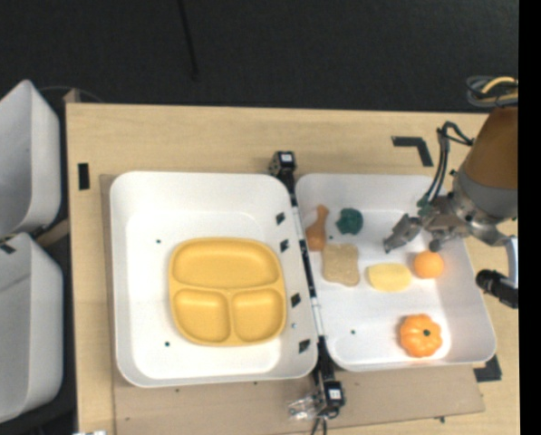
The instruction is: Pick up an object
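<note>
Camera view: hand [421, 229] hangs low over the right bin [460, 343], fingers look spread with nothing between them, though they're small and a bit blurred. Nearest candidates: small orange ball [428, 265] just beside it and pale yellow piece [390, 277] close by. Pumpkin [420, 335], tan slab [341, 265] and green lump [350, 221] lie farther off. Left bin [134, 352] holds the yellow divided tray [227, 290], probably just scenery. All loose, spaced for easy top grasps.
</note>
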Action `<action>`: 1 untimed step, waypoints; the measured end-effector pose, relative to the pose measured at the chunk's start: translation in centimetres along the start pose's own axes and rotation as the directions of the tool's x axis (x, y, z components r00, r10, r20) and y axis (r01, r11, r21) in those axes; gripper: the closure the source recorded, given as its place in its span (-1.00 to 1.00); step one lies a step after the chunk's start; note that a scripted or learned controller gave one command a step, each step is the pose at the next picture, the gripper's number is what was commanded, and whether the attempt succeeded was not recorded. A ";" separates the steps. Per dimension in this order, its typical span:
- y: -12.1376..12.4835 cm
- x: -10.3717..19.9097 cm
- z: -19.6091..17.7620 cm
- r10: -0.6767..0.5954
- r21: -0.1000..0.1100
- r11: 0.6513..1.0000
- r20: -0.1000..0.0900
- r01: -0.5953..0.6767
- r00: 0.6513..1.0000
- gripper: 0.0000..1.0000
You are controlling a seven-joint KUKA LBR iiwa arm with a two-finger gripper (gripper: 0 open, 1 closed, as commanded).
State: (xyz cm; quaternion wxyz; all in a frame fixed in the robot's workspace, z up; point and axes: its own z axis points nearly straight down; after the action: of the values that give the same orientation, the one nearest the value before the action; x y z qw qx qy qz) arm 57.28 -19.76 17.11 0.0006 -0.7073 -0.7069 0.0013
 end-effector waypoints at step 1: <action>-0.9 0.5 5.3 -0.002 0.002 1.000 -0.009 0.002 1.000 -1.00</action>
State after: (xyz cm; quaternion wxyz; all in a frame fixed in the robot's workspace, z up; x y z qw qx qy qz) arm 56.32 -19.23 11.81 0.0045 -0.7065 -0.7077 -0.0010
